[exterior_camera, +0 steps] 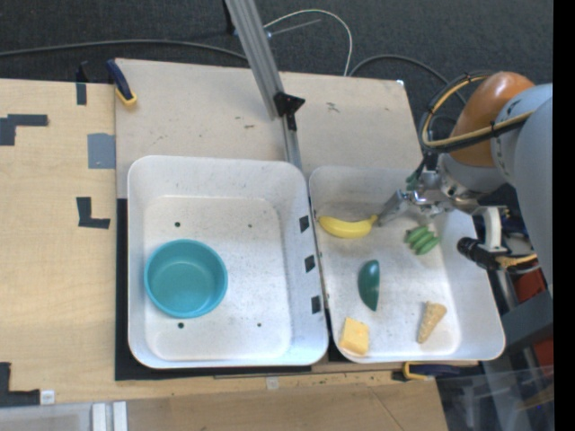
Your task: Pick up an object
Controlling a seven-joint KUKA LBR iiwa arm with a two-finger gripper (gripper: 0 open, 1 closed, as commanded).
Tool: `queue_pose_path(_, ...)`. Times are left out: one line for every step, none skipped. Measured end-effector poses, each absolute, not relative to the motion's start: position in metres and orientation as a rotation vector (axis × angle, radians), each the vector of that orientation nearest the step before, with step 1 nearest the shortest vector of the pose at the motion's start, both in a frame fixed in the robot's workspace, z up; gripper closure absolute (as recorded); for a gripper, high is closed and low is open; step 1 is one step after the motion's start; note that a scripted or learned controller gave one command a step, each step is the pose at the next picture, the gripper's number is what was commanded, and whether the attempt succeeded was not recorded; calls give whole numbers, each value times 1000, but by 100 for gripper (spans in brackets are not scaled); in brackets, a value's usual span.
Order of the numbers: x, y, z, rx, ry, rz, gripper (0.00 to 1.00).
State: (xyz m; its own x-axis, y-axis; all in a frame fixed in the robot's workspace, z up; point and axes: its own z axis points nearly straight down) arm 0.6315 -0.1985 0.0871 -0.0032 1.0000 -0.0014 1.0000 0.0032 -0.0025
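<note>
I see the gripper (393,210) near the right bin's (467,344) back edge, at the banana's (346,227) right tip; banana lies lengthwise left-right. Grip state unclear.

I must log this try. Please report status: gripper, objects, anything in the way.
Gripper low in right bin, beside banana. Nothing seen held. Green toy close under wrist. Blue bowl in left bin.

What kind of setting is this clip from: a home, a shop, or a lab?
Most likely a robotics lab bench. Two white bins, left and right, sit side by side on a taped wooden bench, toy food such as a banana lies in one, and the gripper reaches in.
</note>
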Motion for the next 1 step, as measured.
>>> queue_pose_path(632,-198,98,-2217,-2227,5,100)
